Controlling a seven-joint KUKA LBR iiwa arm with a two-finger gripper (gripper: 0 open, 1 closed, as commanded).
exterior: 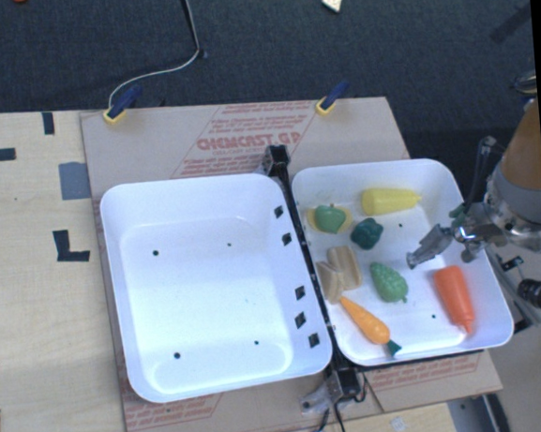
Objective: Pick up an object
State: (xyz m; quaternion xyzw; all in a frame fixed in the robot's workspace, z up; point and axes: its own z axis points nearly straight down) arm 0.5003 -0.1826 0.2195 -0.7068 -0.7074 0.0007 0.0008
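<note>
The right bin (pixel 436 175) holds several toy foods: a yellow piece (pixel 389 199), a green apple-like piece (pixel 328 218), a dark green piece (pixel 367 234), a tan bread-like piece (pixel 339 273), a green strawberry-shaped piece (pixel 388 282), an orange carrot (pixel 366 320) and a larger red-orange carrot (pixel 455 298). My gripper (pixel 440 245) hovers over the right side of this bin, just above the top of the red-orange carrot. Its fingers are spread and nothing sits between them.
The left bin (pixel 120 214) lies beside the right one, joined by a black divider strip (pixel 297 255). Both rest on a cardboard sheet (pixel 245 137) held by blue-yellow clamps. A white cable (pixel 168 71) runs at the back.
</note>
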